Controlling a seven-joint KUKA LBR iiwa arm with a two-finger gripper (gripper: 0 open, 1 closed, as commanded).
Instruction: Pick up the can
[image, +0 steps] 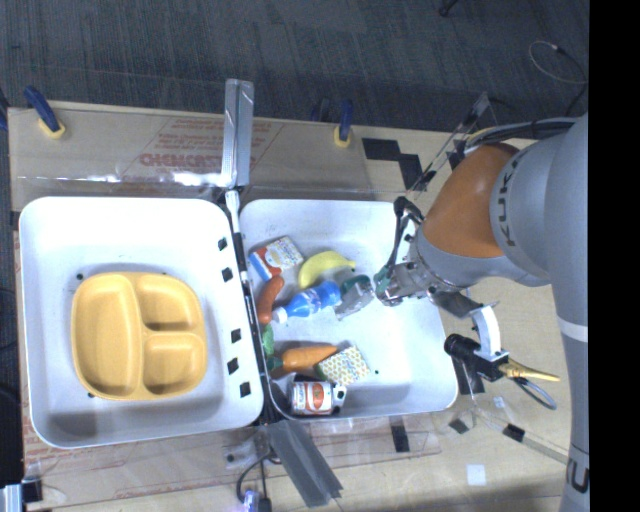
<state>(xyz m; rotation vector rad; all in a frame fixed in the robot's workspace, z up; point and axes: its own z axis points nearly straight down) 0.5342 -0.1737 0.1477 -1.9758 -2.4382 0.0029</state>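
Two shallow white bins sit side by side before you. Your left bin (40, 330) holds a yellow compartment tray (140, 334), and your right bin (420, 385) holds the clutter. Look to the near wall of that right bin, toward its left corner: the can (312, 397) lies there on its side, red and white with a dark end, touching nothing but the bin floor and perhaps the wall. Just above it you see a patterned packet (346, 365) and an orange carrot (308, 355). Farther up lie a blue bottle (312, 301), a yellow banana (326, 267), a small boxed item (276, 254) and an orange-red sausage-shaped piece (269, 298) along the divider.

Your gripper (358, 295) hangs over the middle of the right bin, reaching in from the right under the orange band of the arm (520, 220). Its tip is at the cap end of the blue bottle, just beside the banana, and well apart from the can. You cannot tell from this angle whether it is spread or closed, nor whether it touches the bottle.
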